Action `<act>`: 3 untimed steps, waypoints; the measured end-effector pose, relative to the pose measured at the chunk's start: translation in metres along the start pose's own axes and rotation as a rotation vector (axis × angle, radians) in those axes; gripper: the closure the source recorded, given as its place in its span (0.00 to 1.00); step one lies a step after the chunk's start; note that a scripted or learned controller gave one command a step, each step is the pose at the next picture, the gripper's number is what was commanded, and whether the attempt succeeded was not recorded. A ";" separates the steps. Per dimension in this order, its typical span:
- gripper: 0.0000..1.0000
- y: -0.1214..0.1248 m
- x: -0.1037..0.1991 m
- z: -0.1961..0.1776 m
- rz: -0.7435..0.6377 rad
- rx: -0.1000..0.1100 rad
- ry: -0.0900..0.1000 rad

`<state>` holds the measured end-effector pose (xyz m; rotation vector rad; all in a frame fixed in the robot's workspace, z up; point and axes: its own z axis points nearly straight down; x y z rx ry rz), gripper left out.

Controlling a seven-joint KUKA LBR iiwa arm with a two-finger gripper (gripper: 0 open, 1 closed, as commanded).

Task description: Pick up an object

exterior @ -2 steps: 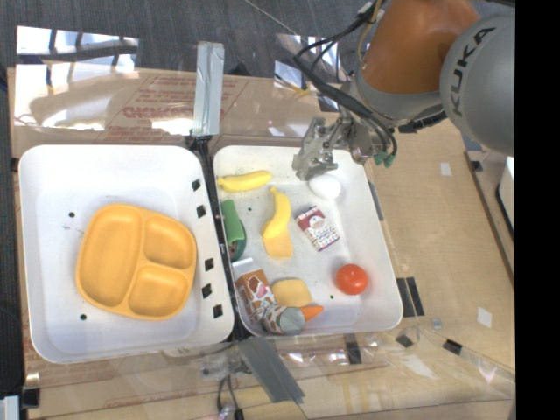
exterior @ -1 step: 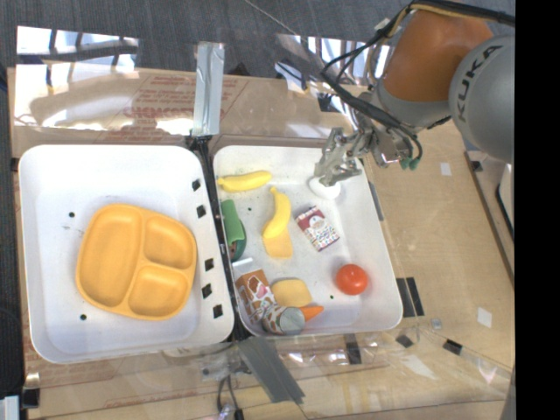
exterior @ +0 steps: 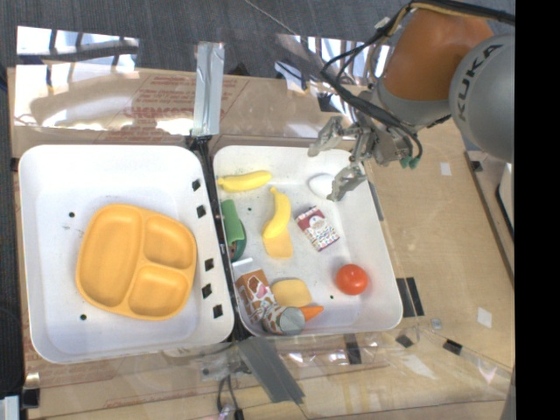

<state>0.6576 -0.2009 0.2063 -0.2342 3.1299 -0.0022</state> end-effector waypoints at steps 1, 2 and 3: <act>0.00 0.025 0.017 0.117 0.107 -0.003 0.006; 0.00 0.084 0.032 0.114 0.019 -0.003 0.002; 0.00 0.113 0.063 0.114 -0.047 -0.002 0.001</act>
